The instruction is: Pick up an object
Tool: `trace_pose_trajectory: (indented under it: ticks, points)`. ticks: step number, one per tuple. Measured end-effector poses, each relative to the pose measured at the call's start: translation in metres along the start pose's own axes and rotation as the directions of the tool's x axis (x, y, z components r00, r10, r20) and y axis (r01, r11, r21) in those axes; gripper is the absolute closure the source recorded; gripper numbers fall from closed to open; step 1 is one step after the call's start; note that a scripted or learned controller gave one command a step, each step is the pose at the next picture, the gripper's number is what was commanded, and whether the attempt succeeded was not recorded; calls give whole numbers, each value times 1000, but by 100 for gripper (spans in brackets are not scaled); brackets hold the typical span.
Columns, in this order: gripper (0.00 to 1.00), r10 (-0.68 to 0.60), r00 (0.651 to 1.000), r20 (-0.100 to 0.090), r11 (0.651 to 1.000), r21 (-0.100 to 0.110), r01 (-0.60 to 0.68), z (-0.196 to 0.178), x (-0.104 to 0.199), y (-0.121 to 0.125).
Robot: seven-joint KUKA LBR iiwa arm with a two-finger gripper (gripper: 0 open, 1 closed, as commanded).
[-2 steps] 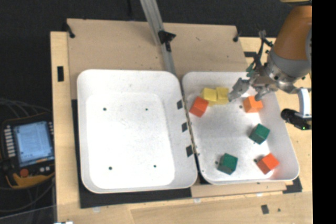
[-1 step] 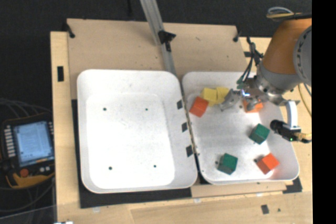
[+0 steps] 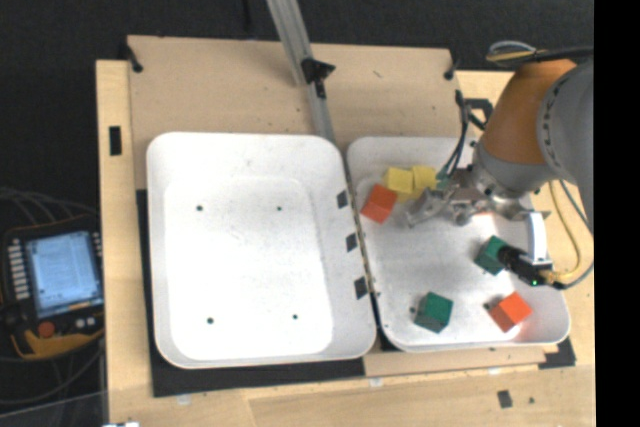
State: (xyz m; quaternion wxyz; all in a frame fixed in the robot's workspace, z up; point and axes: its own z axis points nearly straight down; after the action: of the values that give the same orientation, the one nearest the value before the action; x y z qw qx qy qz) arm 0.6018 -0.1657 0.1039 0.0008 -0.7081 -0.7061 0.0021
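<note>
Blocks lie scattered in the right bin (image 3: pixel 395 335), and the arm (image 3: pixel 525 130) reaches over that bin from its right side, cut off at the picture's border. The gripper (image 3: pixel 432 203) hangs low over the bin's upper left part, just beside the yellow block (image 3: pixel 410 179) and close to the orange block (image 3: pixel 379 203) at the bin's left wall. Whether it is clenched or released I cannot tell (the metal parts blur together against the white floor), and no block shows clearly inside it. Toward the bin's right side a green block (image 3: pixel 489 256) sits partly behind a cable fitting. Near the bin's lower wall are a second green block (image 3: pixel 433 311) and a second orange block (image 3: pixel 509 311). The left bin (image 3: pixel 250 245) adjoins the right bin's left wall.
</note>
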Motion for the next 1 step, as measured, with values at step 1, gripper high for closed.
trace_pose_trajectory:
  ticks: [1]
  points:
    - [100,6,1000,-2,1000,-8,-6,-14,-1,2]
